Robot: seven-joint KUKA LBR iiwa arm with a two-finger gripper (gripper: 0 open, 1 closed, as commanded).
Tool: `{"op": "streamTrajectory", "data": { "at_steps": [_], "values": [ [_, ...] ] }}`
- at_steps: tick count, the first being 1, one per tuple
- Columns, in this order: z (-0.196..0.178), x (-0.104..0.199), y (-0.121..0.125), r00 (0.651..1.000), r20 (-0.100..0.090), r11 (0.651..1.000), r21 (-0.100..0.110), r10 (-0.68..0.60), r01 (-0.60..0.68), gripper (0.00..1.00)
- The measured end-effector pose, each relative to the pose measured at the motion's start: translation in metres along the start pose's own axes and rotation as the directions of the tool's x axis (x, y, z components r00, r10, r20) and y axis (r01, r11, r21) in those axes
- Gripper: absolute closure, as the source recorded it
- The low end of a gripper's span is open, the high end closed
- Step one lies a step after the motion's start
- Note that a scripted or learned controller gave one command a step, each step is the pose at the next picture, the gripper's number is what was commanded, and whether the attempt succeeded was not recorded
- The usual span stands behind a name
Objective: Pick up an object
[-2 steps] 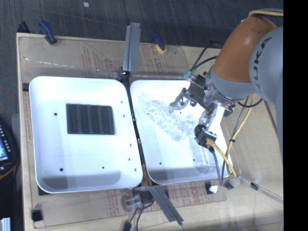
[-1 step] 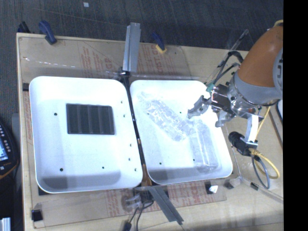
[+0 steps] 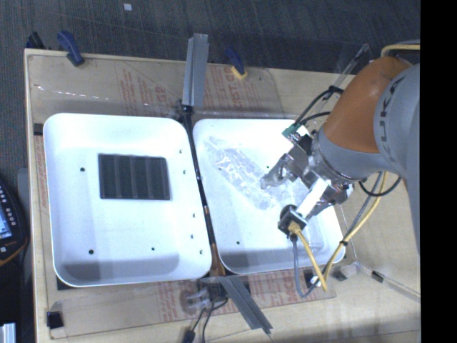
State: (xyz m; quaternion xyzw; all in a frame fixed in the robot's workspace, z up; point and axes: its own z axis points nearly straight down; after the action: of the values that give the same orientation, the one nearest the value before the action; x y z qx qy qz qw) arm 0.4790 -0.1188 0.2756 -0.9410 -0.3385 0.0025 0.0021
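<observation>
Camera view: the arm [image 3: 375, 113] reaches in from the right over the right bin [image 3: 235, 252]. Its gripper [image 3: 275, 179] sits low at the right end of a crumpled clear plastic wrap [image 3: 239, 168], which lies slantwise across the upper middle of that bin. Whether the gripper is open or closed on the wrap cannot be told. The left bin [image 3: 71, 256] holds a dark ribbed rectangular block [image 3: 134, 176], flat near its centre. Both bins rest on the desk [image 3: 107, 84].
</observation>
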Motion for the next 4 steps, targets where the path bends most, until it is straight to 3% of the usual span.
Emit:
{"op": "streamTrajectory", "data": {
  "at_steps": [1,2,3,4],
  "values": [
    [0.027,0.032,-0.022,0.905,0.002,0.905,0.003,0.426,-0.426,0.00],
    [0.047,0.020,-0.018,0.960,-0.003,0.960,0.001,0.278,-0.278,0.00],
    [0.017,-0.005,0.059,0.977,-0.004,0.977,-0.002,0.214,-0.214,0.00],
    [0.008,-0.003,0.058,0.979,-0.002,0.979,0.001,0.204,-0.204,1.00]
  ]
}}
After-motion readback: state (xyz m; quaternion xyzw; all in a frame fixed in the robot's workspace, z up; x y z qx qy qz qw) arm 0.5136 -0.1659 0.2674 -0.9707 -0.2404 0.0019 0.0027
